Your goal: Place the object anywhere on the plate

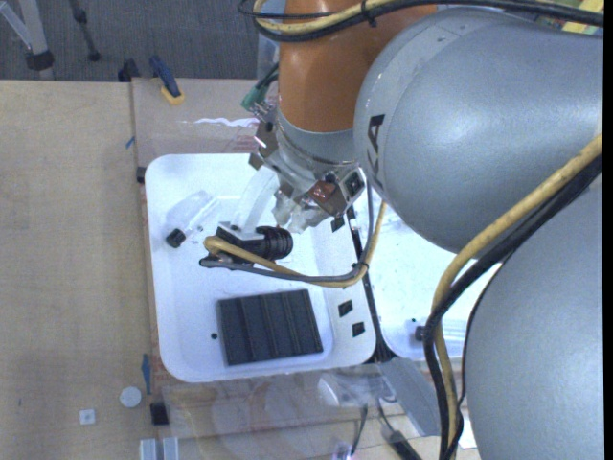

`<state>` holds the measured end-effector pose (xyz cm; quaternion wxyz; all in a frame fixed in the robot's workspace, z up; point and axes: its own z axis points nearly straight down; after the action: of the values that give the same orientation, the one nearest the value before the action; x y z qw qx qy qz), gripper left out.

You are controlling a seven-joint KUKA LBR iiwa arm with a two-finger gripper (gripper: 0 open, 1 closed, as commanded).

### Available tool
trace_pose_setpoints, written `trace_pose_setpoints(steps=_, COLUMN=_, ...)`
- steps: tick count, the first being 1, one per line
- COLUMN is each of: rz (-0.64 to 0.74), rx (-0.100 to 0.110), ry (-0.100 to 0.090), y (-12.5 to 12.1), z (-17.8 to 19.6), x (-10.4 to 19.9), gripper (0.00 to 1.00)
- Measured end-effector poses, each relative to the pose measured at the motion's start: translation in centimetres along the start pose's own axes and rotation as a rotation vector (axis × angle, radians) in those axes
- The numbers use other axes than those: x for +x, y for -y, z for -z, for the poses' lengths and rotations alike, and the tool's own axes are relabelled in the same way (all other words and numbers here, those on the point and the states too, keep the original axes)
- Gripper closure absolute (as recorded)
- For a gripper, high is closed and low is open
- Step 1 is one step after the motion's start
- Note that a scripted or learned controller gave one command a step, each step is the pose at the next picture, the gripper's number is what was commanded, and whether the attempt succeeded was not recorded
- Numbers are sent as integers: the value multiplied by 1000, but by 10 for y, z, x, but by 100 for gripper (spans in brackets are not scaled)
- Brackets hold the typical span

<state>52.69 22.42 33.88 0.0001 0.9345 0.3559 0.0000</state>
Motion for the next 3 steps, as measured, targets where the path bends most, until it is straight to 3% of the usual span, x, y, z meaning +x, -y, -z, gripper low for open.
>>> trace_pose_setpoints(steps=1, rz=334, rx=1, ry=2, y=10, z=21, x=-9, gripper=100)
trace_pose_setpoints(steps=2, rz=711, rx=-1, ry=0, y=-5, z=29, x=7, gripper=100)
trace_pose_setpoints(steps=3, rz=922, rx=-3, ry=-1, y=-33, z=41, x=37, gripper=100)
